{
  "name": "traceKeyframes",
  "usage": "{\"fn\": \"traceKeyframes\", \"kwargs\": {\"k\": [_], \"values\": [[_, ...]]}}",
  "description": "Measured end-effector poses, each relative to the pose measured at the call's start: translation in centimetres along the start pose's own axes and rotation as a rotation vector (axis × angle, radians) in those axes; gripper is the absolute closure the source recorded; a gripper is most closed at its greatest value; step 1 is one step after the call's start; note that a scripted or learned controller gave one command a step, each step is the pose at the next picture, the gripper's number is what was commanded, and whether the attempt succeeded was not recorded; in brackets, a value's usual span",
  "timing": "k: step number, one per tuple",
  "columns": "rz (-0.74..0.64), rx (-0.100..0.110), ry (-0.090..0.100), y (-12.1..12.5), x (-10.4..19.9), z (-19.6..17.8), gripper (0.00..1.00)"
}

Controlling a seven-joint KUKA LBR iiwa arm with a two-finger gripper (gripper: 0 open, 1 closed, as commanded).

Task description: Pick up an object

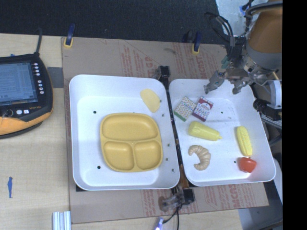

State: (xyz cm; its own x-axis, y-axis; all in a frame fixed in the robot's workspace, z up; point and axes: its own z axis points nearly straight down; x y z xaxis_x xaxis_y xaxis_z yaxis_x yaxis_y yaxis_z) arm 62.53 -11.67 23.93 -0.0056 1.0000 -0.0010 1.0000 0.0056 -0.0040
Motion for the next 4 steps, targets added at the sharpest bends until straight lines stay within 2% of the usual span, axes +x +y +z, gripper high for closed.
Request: {"fn": "traceKeyframes", "kwargs": {"k": [1, 2, 3, 4], "values": [[0.000, 0.001, -0.001, -0.9, -0.7, 14.8, 0.00], [0.000, 0.001, 0.000, -3.6, -0.4, 14.8, 0.00], [0.003, -0.002, 0.001, 0.0, -3.6, 14.7, 0.00], [0.001, -0.002, 0.001, 3.2, -5.1, 14.7, 0.00]]}}
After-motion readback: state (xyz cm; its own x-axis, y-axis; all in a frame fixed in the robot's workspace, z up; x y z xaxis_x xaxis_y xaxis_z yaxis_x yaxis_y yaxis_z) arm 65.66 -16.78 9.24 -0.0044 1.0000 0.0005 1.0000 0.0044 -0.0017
